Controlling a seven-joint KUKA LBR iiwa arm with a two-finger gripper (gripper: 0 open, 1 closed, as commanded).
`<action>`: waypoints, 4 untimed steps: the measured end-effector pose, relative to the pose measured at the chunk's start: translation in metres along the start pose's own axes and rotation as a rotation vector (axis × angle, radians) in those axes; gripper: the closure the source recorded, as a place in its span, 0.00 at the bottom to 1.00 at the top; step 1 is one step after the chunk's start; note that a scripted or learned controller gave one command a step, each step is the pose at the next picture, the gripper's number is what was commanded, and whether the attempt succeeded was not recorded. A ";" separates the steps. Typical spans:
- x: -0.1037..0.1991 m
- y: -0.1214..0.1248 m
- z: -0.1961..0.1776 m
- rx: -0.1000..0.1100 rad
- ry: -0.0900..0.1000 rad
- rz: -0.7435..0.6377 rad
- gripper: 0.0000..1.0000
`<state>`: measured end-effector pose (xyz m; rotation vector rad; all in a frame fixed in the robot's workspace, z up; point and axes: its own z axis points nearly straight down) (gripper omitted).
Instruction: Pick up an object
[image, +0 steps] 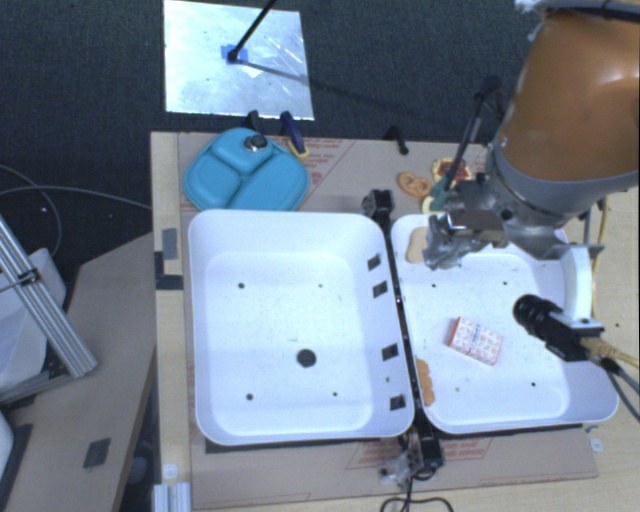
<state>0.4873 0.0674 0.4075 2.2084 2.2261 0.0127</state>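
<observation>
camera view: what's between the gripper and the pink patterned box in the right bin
Nothing. In the camera view, the stretch between gripper and box is bare white floor of the right bin.

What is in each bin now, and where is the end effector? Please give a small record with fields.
left bin: one small dark round thing on the floor
right bin: pink-and-white patterned block near the middle; tan piece at the left wall
end effector: over the right bin's far left corner, apart from the block
behind the bins: blue tray
</observation>
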 end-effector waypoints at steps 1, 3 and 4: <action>0.037 0.000 -0.052 0.003 0.000 0.002 1.00; 0.084 0.001 -0.033 0.005 0.000 -0.003 1.00; -0.008 -0.001 0.003 0.010 -0.003 0.013 1.00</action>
